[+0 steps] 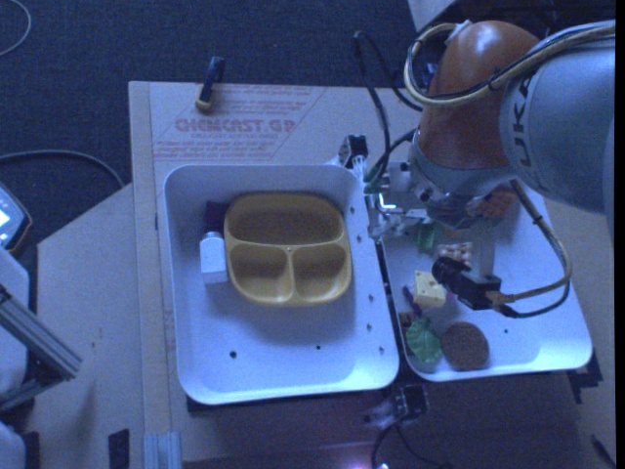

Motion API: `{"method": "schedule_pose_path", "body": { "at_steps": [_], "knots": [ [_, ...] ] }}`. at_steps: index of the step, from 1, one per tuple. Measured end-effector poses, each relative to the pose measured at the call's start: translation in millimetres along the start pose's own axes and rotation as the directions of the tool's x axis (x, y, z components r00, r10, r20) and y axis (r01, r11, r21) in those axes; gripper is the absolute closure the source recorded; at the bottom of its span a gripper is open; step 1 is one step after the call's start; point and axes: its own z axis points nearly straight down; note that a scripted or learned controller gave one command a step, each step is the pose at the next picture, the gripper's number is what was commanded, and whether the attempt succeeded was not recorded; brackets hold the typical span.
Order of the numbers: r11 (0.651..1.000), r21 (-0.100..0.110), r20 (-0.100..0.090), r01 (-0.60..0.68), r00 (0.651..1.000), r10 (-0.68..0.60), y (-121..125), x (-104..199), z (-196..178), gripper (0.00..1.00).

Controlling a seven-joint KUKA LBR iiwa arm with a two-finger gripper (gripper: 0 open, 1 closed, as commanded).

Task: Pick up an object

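Dim bluish light covers the scene; dark carpet-like floor point(117, 57) surrounds the desk point(98, 291), with a thin cable curling at the upper left; a board printed with red lettering point(239, 120) lies under the two white bins. The left bin point(283, 360) holds a yellow divided tray point(288, 247), a small white bottle point(213, 258) touching its left edge and a dark item just behind that bottle. The right bin point(527, 330) holds a yellow cheese-like block point(428, 288), a green leafy piece point(423, 340) and a brown round disc point(466, 346) near its front edge. The grey arm with its orange band point(479, 76) hangs over the right bin; the gripper point(430, 228) sits low above the bin's rear left, and I cannot tell how it is set.
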Motion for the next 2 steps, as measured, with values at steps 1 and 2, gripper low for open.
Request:
{"method": "schedule_pose_path", "body": {
  "at_steps": [1,2],
  "knots": [
    [1.000,0.007,0.002,-0.006,1.000,0.006,-2,-5,20,1.00],
    [1.000,0.000,0.001,-0.007,1.000,0.007,-10,-10,1,1.00]
  ]
}}
